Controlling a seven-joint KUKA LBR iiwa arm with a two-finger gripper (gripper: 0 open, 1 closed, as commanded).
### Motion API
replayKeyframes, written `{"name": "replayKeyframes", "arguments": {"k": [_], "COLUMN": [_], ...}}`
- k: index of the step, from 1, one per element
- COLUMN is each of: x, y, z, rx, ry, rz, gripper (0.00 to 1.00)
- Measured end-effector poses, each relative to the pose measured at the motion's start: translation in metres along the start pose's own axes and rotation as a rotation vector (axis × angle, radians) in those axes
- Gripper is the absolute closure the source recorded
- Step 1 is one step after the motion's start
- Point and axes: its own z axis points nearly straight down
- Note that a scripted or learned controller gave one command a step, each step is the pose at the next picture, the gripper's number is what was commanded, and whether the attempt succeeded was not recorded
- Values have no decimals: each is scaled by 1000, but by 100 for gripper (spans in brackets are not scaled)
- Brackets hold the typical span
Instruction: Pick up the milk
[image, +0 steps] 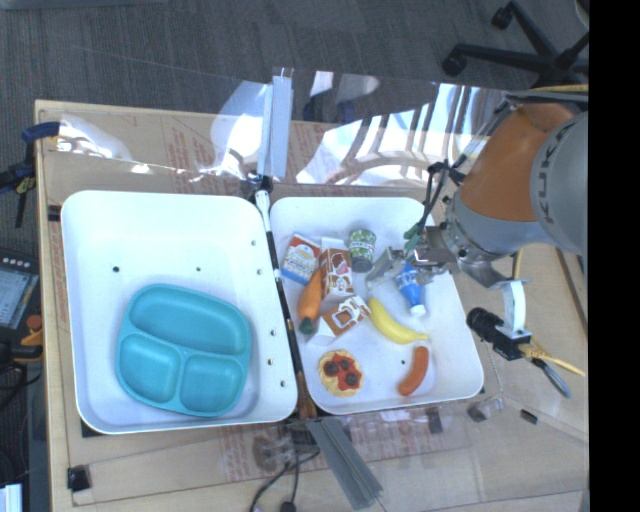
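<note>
Milk carton (300, 259) looks light, crushable; grasp across flat sides. Gripper (405, 265) over right bin (455, 375), grip state unclear.

Two bins side by side on the bench (150, 165). In the left bin (90, 230): a divided tray (185, 350) toward the near edge. In the right bin (450, 375): milk carton (300, 258) near the far left corner, can (361, 244) to its right, carrot (312, 297) along the left edge, banana (394, 322) mid-bin, tube (411, 291) just beyond it, sausage (414, 371) toward the near right corner, tart (341, 371) left of it.
</note>
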Motion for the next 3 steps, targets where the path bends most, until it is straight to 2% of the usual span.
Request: {"name": "replayKeyframes", "arguments": {"k": [1,2,3], "x": [33,33,113], "y": [63,64,62], "z": [118,109,23], "rx": [-13,-11,-3], "ry": [-4,-3,-1], "rz": [-102,-107,-144], "gripper": [0,100,100]}}
